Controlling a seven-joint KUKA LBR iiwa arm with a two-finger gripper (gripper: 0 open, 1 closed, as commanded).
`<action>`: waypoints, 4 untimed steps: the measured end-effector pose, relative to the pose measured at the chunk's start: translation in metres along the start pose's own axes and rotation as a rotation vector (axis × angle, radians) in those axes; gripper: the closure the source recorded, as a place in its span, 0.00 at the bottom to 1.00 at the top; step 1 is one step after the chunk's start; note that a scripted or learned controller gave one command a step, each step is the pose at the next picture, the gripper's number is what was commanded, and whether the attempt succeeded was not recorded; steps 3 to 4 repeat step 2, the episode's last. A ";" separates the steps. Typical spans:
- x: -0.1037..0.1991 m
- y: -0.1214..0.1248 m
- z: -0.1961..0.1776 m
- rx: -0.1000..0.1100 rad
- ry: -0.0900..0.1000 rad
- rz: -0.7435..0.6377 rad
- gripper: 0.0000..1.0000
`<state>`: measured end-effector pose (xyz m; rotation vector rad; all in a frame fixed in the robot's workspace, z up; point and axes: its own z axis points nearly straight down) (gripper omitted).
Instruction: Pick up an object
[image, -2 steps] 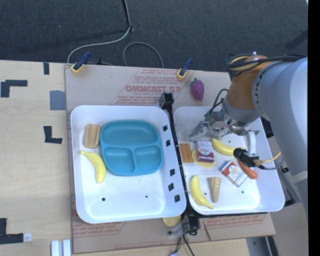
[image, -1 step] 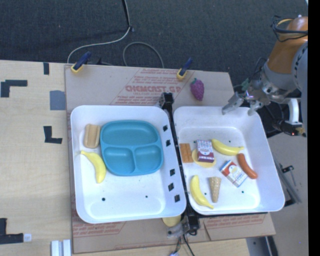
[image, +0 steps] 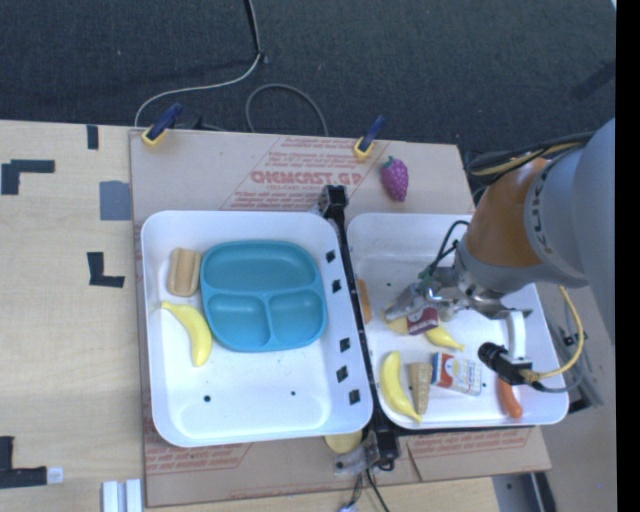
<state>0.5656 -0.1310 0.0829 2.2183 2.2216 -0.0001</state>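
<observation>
Currently, the gripper (image: 418, 308) is hovering low in the right bin (image: 400, 232), directly over a small dark red object (image: 424, 323) lying near that bin's middle; whether anything is being gripped cannot be determined from this view.

This is a robot test lab: a table (image: 60, 330) with black tape marks, two clamped white bins (image: 250, 420), toy food, loose cables (image: 250, 95).
</observation>
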 end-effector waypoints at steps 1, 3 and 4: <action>-0.003 0.005 -0.016 -0.007 -0.001 0.000 1.00; 0.074 -0.016 -0.107 -0.004 0.004 -0.008 1.00; 0.074 -0.016 -0.107 -0.004 0.004 -0.008 1.00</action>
